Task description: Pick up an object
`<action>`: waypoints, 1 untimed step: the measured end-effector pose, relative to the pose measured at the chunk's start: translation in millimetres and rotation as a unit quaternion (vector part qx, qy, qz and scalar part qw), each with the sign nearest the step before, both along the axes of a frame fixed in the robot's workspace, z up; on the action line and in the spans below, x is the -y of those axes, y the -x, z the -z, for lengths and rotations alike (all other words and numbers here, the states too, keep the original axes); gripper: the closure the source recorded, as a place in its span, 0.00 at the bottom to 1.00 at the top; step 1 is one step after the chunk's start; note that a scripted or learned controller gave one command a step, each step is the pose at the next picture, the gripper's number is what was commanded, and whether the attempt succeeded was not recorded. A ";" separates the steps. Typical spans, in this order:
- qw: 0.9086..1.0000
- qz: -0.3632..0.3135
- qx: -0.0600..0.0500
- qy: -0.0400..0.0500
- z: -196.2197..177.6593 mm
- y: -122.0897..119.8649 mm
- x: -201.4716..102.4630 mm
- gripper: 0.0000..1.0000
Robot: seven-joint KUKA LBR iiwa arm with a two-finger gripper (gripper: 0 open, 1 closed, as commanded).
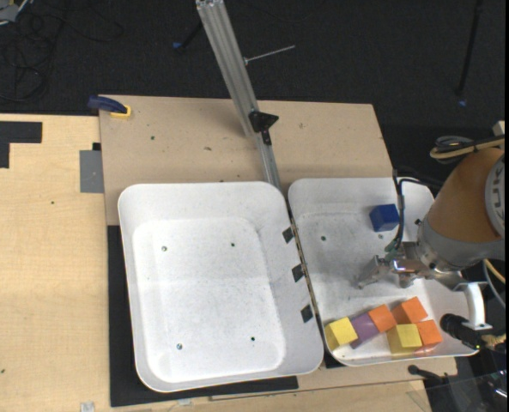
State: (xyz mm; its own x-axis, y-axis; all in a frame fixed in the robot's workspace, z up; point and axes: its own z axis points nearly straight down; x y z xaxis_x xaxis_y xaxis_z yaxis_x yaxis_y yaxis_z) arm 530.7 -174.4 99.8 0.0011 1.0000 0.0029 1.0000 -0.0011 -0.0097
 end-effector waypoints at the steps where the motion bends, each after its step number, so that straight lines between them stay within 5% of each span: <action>1: 1.000 0.001 0.003 0.001 7.7 -0.3 0.0 0.00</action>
State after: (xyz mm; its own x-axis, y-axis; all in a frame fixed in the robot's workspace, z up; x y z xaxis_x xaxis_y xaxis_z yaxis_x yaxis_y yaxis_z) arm 531.0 -174.4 92.2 0.0033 1.0000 0.0016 1.0000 -0.0033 -0.0028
